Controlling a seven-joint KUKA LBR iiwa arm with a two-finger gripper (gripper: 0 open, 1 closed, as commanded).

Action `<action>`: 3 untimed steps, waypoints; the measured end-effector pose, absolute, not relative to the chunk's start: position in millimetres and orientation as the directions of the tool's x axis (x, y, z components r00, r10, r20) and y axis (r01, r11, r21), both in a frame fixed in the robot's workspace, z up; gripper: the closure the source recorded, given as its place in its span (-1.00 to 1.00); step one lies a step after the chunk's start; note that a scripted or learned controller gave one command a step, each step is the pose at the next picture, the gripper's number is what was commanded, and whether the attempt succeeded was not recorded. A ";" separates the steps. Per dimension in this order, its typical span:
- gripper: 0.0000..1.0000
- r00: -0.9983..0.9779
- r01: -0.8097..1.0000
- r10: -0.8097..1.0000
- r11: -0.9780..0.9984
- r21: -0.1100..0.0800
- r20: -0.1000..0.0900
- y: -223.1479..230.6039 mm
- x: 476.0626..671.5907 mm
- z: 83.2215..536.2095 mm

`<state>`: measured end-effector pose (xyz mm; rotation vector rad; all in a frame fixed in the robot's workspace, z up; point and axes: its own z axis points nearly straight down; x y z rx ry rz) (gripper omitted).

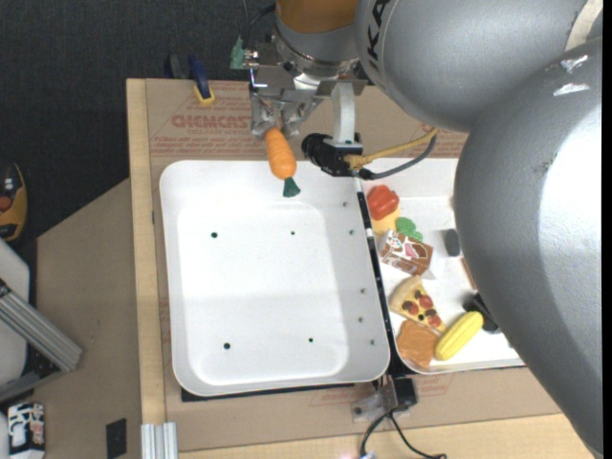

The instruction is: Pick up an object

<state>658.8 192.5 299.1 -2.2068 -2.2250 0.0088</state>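
Above the far rim of the left bin (260, 290), the gripper (272, 130) pointed down with its fingers pinching the top end of a toy carrot (280, 158). The carrot was bright orange and stubby, rounded at the gripped end and narrowing downward, with a small dark green tip at the bottom. It hung slightly tilted, the green tip toward the right and over the bin's white floor just inside the far wall. Whether the tip touched the floor could not be told.

The left bin's floor was plain white with four small dark dots. The right bin (432, 197) lay just beside it, partly covered by the grey arm. It held a red pepper (382, 200) at the far end. Nearer sat a green piece (409, 228), a brown-and-white piece (406, 252), a pizza slice (417, 303), a tan bread piece (415, 343) and a yellow corn cob (459, 335) leaning against the bread. Both bins rested on a brown cardboard sheet (215, 120) with red lettering, and a blue and yellow clamp (201, 81) sat at its far edge.
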 end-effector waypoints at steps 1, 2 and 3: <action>1.00 -0.003 1.000 1.000 0.003 0.001 0.000 187.2 661.1 315.3; 1.00 -0.004 1.000 1.000 0.004 0.003 -0.001 188.1 661.3 325.6; 1.00 -0.004 1.000 1.000 0.004 0.021 0.006 217.5 665.6 537.6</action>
